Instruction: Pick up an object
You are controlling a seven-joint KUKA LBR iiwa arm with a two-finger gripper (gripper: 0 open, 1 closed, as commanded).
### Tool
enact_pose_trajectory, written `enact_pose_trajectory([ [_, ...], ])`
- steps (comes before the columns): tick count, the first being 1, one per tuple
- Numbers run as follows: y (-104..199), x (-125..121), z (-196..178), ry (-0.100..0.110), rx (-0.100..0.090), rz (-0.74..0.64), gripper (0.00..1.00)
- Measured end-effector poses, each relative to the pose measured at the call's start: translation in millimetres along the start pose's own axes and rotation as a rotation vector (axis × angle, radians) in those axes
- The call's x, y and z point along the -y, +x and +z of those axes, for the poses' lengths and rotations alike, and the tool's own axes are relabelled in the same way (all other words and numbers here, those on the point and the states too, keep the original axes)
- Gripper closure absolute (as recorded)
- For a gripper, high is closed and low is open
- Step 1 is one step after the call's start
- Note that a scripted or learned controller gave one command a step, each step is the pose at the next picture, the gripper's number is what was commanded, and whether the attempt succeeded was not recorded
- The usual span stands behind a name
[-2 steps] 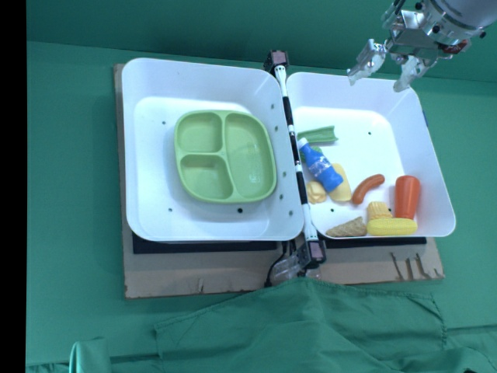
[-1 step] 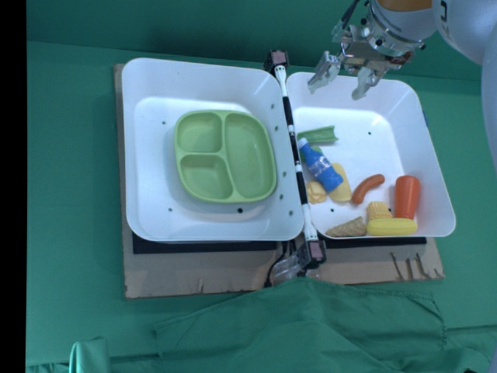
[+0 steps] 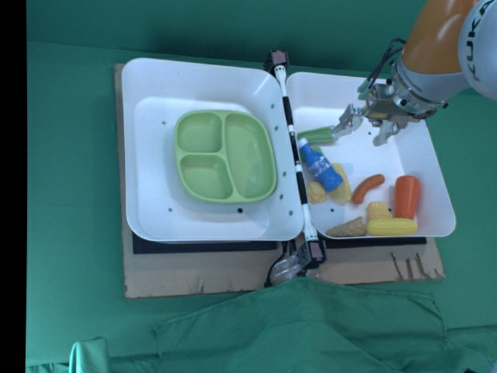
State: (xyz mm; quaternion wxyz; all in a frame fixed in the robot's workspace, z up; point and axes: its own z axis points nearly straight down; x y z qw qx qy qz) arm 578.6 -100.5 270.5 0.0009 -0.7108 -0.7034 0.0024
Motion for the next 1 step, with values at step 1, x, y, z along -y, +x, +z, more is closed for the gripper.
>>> enact_pose_trajectory([
  [1,-21.7,21.6,19.2,-0.005,0.0,-0.004,0.0],
])
